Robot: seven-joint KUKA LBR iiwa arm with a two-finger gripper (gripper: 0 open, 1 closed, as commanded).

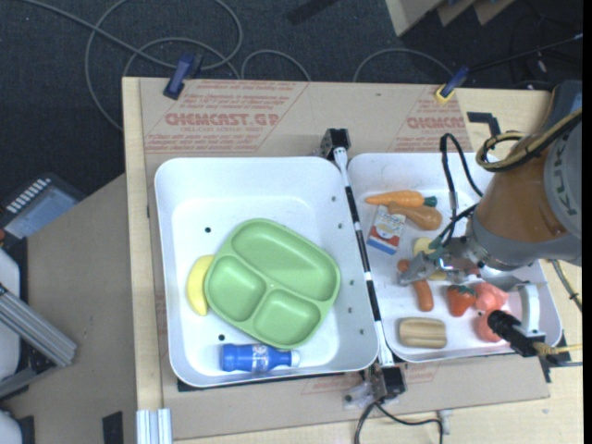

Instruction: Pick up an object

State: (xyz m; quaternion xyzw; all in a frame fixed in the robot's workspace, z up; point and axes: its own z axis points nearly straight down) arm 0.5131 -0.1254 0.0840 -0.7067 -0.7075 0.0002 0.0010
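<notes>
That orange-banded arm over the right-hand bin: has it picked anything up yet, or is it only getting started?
Nothing looks lifted yet. The gripper is low in the right bin, right by a small red sausage-like toy, but I can't tell whether anything is between its jaws. The toy carrot, bread roll and small carton lie on the bin floor. Gripping and raising one is still left.

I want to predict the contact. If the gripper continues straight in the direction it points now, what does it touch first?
The gripper points left and downward into the right bin. The small sausage lies closest under its tip, so it would probably be met first, though depth is hard to judge from above.
</notes>
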